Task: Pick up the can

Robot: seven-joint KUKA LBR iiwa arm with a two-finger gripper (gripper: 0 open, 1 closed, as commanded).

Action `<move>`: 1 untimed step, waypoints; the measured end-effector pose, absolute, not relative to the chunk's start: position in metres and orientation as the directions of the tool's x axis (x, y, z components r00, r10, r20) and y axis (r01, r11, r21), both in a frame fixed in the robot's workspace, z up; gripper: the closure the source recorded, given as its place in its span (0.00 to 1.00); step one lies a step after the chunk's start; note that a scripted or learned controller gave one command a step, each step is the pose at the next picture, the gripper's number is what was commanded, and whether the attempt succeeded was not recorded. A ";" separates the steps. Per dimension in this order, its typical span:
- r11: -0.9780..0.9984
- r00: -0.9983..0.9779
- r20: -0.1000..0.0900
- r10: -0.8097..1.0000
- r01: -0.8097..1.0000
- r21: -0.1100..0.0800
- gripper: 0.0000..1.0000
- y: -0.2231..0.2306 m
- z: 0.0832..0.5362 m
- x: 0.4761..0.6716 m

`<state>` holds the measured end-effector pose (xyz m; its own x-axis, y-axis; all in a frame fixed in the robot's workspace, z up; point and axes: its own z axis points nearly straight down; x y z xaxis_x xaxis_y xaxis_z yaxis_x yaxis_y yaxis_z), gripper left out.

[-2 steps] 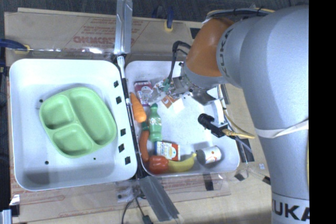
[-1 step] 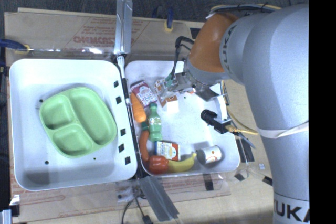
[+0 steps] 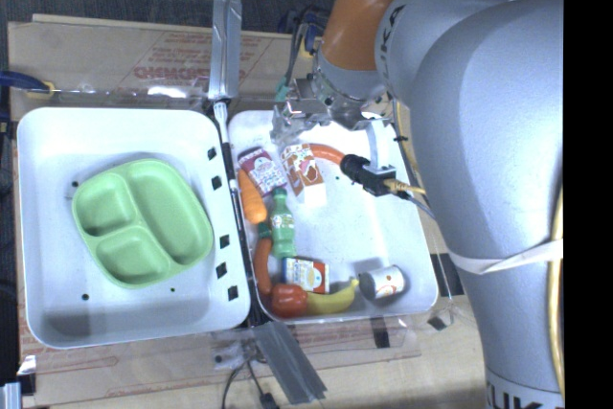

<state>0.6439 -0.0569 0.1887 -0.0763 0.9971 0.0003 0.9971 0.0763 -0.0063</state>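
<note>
The can [image 3: 383, 283] is silver with a red and white label and lies on its side in the near right corner of the right bin [image 3: 407, 225], just right of a banana [image 3: 335, 299]. My gripper [image 3: 290, 120] hangs over the far left end of that same bin, above a red and white carton [image 3: 305, 170]. It is well away from the can, and nothing visible is held in it. The big grey arm with its orange band covers the bin's far right side.
The right bin also holds a carrot [image 3: 251, 196], a green bottle [image 3: 282, 227], a small juice carton [image 3: 306, 273], a red vegetable [image 3: 287, 299], a sausage [image 3: 328, 151] and a packet [image 3: 263, 172]. A green divided plate [image 3: 144, 220] lies in the left bin [image 3: 48, 148].
</note>
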 end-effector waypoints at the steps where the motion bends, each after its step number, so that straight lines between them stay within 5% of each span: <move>1: 0.076 -0.076 0.001 0.997 0.997 -0.007 0.00 -0.057 0.189 0.644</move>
